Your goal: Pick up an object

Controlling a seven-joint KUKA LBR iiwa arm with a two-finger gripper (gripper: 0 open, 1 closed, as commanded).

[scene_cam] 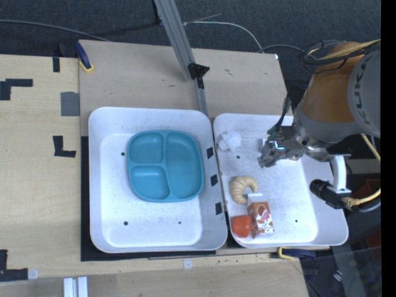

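Note:
My gripper (270,154) hangs over the right bin (309,228), near its upper middle, with nothing visible between its fingers. Below and left of it lies a tan croissant (242,187). A red and white carton (260,216) rests just below the croissant, with a red-orange tomato (242,226) beside it at the bin's front left. A small clear or white crumpled object (229,141) sits near the bin's upper left corner, left of the gripper.
The left bin (105,228) holds a teal divided plate (165,165). A grey metal pole (176,30) slants down to the gap between the bins at the back. The arm's orange and grey body (337,98) covers the right bin's upper right.

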